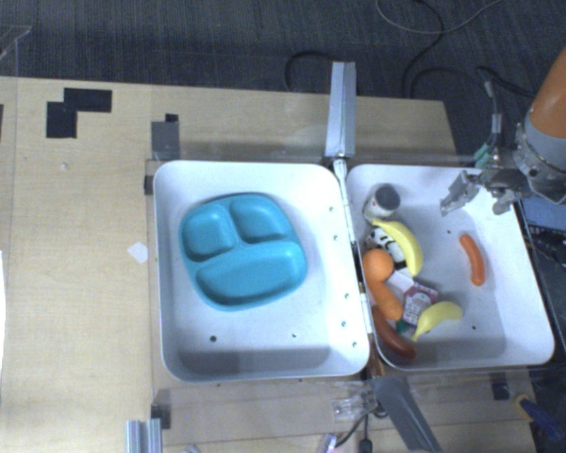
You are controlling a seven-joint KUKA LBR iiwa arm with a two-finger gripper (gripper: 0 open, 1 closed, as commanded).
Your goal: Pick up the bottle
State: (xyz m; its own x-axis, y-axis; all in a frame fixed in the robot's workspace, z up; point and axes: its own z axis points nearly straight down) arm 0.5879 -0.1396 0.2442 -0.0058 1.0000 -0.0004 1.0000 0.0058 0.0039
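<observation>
The gripper (478,190) hung open and empty above the right bin's (524,343) far edge. The bottle (385,199) lay in that bin's far left corner, beside a banana (403,243), untouched; the whole pickup remained ahead.

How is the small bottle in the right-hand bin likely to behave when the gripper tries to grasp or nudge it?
The bottle looks round, so a sideways nudge would probably roll it. Being small, it is likely light and may skid on the smooth white bin. The banana beside it could get bumped as the gripper closes in.
</observation>
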